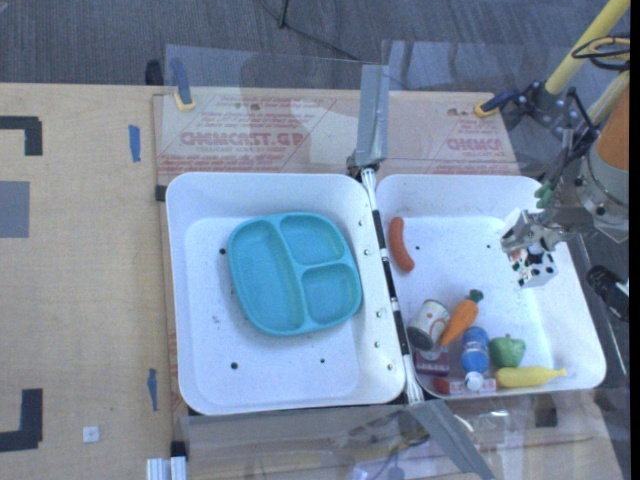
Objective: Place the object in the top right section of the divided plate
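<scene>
Task looks barely begun. The divided plate (295, 272) sits in the left bin (200, 358) w/ all sections bare, incl. the top right one. Toys (sausage (401, 244), carrot (460, 318), banana (530, 375)) lie in the right bin (455, 193). The hand (530, 258) hovers over that bin's right side; can't tell whether it's open or closed.

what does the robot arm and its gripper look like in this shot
The arm is grey metal with an orange band above the wrist. Its gripper is a small grey and silver unit with black and white parts at the tip. Thin dark cables run near its upper side.
</scene>
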Robot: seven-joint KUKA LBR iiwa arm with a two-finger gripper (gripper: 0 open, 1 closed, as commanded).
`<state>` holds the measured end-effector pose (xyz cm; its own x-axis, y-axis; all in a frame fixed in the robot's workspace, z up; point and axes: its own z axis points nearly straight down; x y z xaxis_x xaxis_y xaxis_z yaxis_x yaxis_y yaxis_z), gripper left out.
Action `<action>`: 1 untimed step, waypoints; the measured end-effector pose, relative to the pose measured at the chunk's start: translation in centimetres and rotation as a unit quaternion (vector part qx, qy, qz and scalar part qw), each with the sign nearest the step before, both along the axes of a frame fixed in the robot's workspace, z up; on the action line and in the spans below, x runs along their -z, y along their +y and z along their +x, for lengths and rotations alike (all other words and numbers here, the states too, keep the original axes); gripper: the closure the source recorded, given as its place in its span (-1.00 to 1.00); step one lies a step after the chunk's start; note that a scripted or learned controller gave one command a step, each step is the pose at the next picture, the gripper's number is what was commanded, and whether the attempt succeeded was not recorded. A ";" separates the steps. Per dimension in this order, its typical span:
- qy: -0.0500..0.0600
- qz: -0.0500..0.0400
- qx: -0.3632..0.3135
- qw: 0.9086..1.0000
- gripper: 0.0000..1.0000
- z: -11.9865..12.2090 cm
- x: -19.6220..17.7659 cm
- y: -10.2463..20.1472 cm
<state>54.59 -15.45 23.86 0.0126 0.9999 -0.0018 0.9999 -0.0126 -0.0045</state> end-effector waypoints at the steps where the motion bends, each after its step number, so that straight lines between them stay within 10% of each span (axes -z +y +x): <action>1: 0.001 0.001 0.027 1.000 1.00 1.1 2.1 7.1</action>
